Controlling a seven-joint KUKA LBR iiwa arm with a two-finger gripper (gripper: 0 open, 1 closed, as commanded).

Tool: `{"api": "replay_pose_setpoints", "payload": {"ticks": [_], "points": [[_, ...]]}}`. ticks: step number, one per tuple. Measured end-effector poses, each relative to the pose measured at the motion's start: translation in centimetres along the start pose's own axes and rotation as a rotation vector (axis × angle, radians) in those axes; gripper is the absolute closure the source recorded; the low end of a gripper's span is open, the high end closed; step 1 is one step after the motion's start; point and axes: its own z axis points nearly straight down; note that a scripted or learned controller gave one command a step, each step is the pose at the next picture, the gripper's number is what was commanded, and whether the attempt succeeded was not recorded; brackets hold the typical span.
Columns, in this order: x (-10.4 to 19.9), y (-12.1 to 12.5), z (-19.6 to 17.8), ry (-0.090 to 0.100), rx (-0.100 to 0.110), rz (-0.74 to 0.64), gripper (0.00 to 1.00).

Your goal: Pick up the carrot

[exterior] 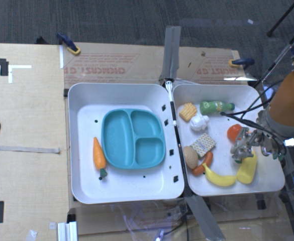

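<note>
**Arm over the right bin, carrot in the left bin**

Reaches in from the right side, grey with an orange band above the wrist. Bends down over the right bin (275,185), with black cables running up and away from the wrist. Gripper (240,152) low inside that bin, near its right wall. Hangs just below a red-orange round thing (234,132) and just above a yellow chunk (247,169). Open or shut: cannot tell, too small and shiny to make out. Nothing seen pinched in it.

Carrot (99,157) well apart from the gripper, over in the left bin (76,185). Lies on the white floor near the bin's left wall, just beside the left edge of a teal plate (134,138) with three parts. Orange and short, fat in the middle, pointy end up toward the far side. Small dark green stub at the near end. Lies almost straight, tipped only a little. Touching the plate or not: cannot tell.

More play food around the gripper in the right bin: a banana (219,177) along the near wall, a green bottle (216,106) lying on its side by the far wall, a speckled cracker (203,144) in the middle.
</note>
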Motion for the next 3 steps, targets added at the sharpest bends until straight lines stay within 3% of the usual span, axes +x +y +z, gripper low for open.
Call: {"api": "replay_pose_setpoints", "payload": {"ticks": [1,2,3], "points": [[4.6,6.8,2.2,0.016,-0.003,0.161,1.00],[4.4,6.8,1.2,0.011,-0.003,0.158,1.00],[4.2,5.0,-2.6,0.012,-0.003,-0.011,1.00]]}}
